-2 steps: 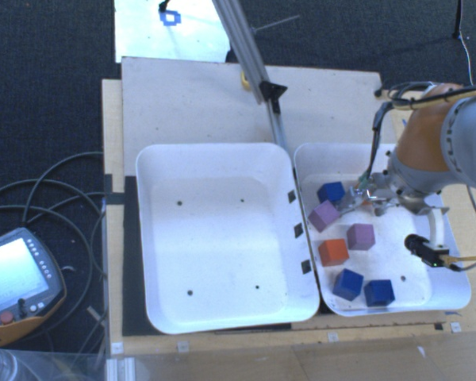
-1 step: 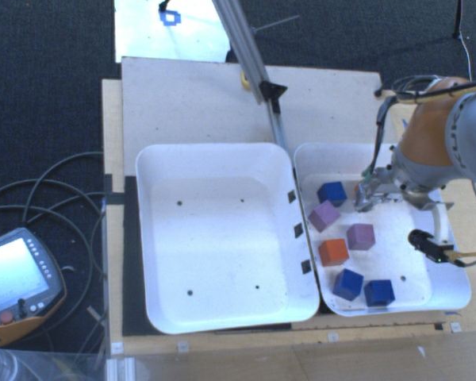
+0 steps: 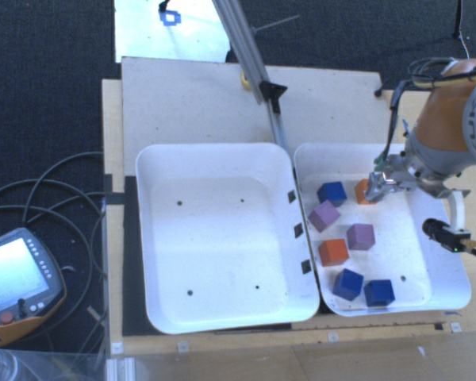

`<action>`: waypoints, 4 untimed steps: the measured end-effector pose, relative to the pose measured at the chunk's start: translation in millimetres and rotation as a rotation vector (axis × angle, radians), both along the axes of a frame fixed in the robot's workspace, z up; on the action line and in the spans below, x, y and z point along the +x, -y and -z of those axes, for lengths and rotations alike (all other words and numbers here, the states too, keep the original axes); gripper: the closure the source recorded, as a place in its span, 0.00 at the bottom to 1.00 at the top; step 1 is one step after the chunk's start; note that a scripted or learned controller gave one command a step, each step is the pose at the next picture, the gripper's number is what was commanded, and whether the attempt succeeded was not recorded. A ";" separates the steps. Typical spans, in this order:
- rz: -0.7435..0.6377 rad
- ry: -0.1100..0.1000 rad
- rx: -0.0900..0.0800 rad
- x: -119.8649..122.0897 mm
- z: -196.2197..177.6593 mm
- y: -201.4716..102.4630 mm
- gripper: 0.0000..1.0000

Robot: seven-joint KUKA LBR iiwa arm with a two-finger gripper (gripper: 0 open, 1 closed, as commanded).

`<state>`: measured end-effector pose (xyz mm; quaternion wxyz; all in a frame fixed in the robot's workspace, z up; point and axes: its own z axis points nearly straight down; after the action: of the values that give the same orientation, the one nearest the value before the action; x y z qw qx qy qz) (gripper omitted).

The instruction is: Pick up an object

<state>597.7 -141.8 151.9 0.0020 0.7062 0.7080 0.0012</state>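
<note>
A: Nearest the lens, lower left and far from the gripper [image 3: 378, 186]: a teach pendant [image 3: 16, 280] with a pale screen and an orange-trimmed grey casing, cut off by the frame edge. Black cables [image 3: 59, 189] loop above it over dark carpet.

B: Noted. Bins?

A: Two shallow white bins, glossy moulded plastic, rounded corners, side by side on the pale desk [image 3: 206, 101]. Left bin [image 3: 222, 236] sits well to the gripper's left. Right bin [image 3: 436, 292] lies under the gripper.

B: Contents of the right one?

A: Small matte cubes. Blue cube [image 3: 332, 193] just left of the gripper. Purple cube [image 3: 324, 214] below-left of it. Second purple cube [image 3: 361, 236] below the gripper, orange cube [image 3: 333, 252] further down-left. Two dark blue cubes [image 3: 348, 283] and [image 3: 379, 292] sit nearest the bin's front wall, well apart from the gripper.

B: Gripper state?

A: Metallic fingers are down at a partly hidden orange cube [image 3: 362, 191]; only its left portion shows. Cannot tell how wide the fingers stand, nor whether the cube sits between them.

B: Obstructions?

A: Grey arm with orange band [image 3: 444, 117] covers the bin's upper right. A slanted grey metal pole [image 3: 242, 38] runs up-left of the gripper, ending at a black bracket [image 3: 271, 92].
</note>
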 end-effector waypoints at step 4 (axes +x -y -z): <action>-0.006 -0.003 0.002 -0.8 -139.3 -47.9 1.00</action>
<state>596.9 -93.9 291.2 0.0002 0.7039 0.7103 0.0007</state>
